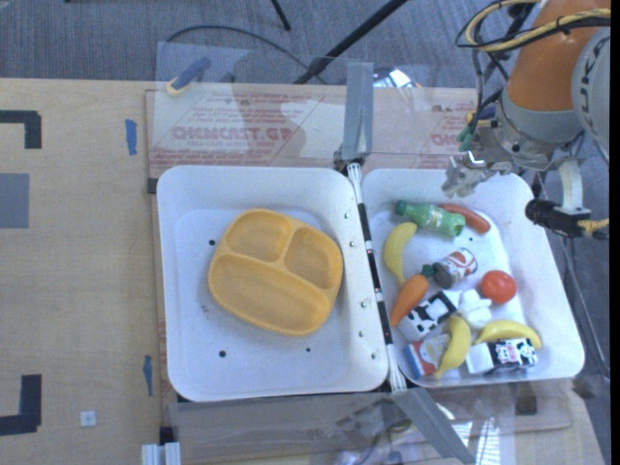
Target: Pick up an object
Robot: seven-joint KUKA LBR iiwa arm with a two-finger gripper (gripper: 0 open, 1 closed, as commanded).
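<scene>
Two white bins sit side by side. The left bin (184, 260) holds a yellow divided plate (275, 270). The right bin (552, 289) holds toy food: a green bottle (429, 217) at twelve o'clock, a tomato (498, 287) at three. The gripper (469, 175) hovers above the bin's twelve o'clock rim, holding nothing visible.

You have 2 white bins (179, 289). The left one carries 1 yellow divided plate (275, 270). The right one carries 3 bananas (398, 249), 1 carrot (408, 298), 1 tomato (498, 287), 1 green bottle (430, 217), and several small cartons I can't count reliably.
</scene>
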